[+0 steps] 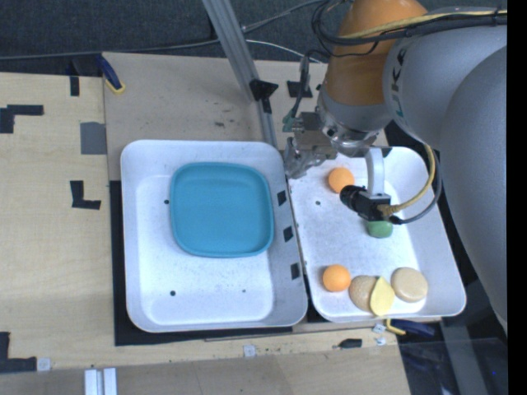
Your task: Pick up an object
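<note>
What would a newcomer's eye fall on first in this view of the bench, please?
Probably the large teal plate lying flat in the left bin. Next, the grey arm with its orange band coming in from the right over the right bin, where two orange balls lie, with some tan and yellow pieces near the front edge.

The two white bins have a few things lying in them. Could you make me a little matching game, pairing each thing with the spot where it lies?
Things:
1. teal plate
2. green object
3. yellow piece
4. upper orange ball

Places:
A. near edge of the right bin, between two tan round pieces
B. middle of the left bin
C. far end of the right bin, just below the gripper
D. middle of the right bin, partly under a black part of the arm

Pairs: 1-B, 2-D, 3-A, 4-C
</note>
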Motion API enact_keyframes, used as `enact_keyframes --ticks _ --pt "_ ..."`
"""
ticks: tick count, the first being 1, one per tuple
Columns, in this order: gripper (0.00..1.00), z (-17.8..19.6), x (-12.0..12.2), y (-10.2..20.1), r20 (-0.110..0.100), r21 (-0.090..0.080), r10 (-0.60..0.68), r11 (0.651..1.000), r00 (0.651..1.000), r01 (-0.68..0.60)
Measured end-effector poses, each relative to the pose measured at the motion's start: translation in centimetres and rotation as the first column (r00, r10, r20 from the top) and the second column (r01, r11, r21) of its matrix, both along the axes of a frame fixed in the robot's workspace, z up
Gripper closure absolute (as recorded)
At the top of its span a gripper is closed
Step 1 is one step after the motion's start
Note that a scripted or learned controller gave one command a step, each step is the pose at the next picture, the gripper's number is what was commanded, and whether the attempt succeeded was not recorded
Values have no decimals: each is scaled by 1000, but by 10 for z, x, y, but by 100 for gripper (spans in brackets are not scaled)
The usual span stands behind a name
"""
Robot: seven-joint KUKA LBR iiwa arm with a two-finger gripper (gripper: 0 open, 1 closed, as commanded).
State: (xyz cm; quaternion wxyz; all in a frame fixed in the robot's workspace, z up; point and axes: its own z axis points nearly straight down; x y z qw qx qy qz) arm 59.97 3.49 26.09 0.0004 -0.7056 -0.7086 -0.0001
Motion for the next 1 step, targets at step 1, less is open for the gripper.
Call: enact_keyframes --ticks 1 --pt "100 -16 18 37 -2 -1 -2 1000 1000 2"
